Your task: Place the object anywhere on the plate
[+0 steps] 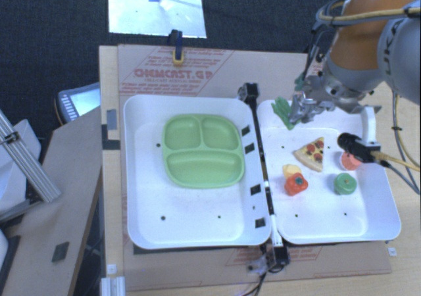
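Dark cloth behind, cardboard-topped bench (197,68) in front, bearing two shallow white bins side by side. Left bin (141,222) holding a green divided plate (202,150) at its centre, all three compartments bare, laid flat and well clear of the walls, presumably so as to be an easy target from above. Right bin (368,222) holding the loose pieces: a green leafy toy (283,112) at the far left corner, a pizza slice (311,154) near the middle, a yellow-and-red piece (295,180) toward the dividing wall, a green round piece (345,184) and a reddish one (349,161) toward the right edge. Gripper (301,114) hanging low over the far left corner of the right bin, just beside the leafy toy, pointing down. Cannot tell whether wide or narrow, nor whether anything sits between. Probably lined up on the leafy toy as the object to fetch. Nothing yet on the plate, so task judged barely begun.
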Available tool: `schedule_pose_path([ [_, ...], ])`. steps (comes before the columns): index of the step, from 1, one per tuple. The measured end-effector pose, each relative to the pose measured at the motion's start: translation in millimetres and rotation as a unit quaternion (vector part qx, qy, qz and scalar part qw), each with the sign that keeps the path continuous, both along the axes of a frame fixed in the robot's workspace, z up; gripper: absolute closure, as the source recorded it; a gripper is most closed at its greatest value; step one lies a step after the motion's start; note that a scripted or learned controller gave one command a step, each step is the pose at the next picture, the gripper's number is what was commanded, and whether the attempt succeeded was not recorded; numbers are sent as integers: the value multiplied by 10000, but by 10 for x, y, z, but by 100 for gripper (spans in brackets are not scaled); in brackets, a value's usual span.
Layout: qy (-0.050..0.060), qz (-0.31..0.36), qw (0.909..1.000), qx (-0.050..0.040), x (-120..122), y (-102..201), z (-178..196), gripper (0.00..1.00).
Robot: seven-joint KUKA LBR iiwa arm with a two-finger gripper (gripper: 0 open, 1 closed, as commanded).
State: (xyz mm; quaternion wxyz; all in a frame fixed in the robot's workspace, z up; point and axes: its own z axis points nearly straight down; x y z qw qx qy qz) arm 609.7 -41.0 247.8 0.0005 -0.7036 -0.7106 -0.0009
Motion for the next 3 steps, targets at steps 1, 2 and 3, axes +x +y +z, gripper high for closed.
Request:
schedule_pose_path([
  [1, 0, -2, 10000, 1, -166, 486, 36, 100],
  [2, -1, -4, 10000, -3, -223, 920, -65, 100],
  [3, 6, 1, 10000, 2, -385, 1401, -59, 100],
])
